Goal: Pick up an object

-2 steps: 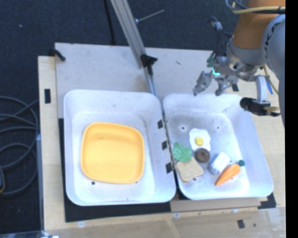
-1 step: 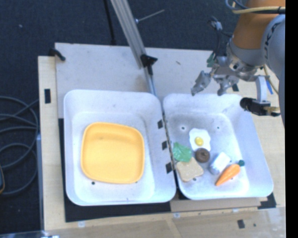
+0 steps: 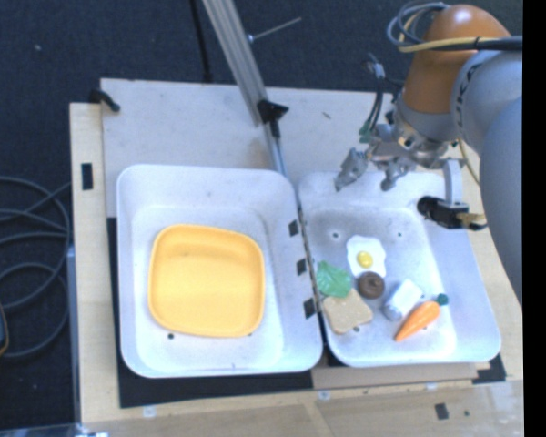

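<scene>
Gripper (image 3: 369, 173) hangs over the far rim of the right bin (image 3: 464, 330), fingers spread apart, nothing between them. One finger (image 3: 348, 168) points down-left toward the bin's far left corner, the other (image 3: 391, 175) sits to its right. Grey arm (image 3: 491, 89) with orange band (image 3: 441, 62) comes in from upper right.

All loose items lie nearer the camera than the gripper, inside the right bin, well apart from the fingers. Fried egg (image 3: 366, 255) lies closest, below the gripper near the bin's middle. Brown disc (image 3: 371, 286) sits just beneath the egg, nearly touching it. Green piece (image 3: 333, 280) lies below and left of the gripper, by the bin's left wall. Toast slice (image 3: 348, 313) lies just under the green piece, touching it. A small white and grey item (image 3: 400, 299) rests right of the disc; what it is I cannot tell. Carrot (image 3: 419, 319) lies beside it, farthest from the gripper, tilted with its green tip up-right.

Left bin (image 3: 136, 208), well to the gripper's left, holds a yellow plate (image 3: 207, 280) lying flat.

A slanted metal pole (image 3: 241, 62) rises left of the gripper.
</scene>
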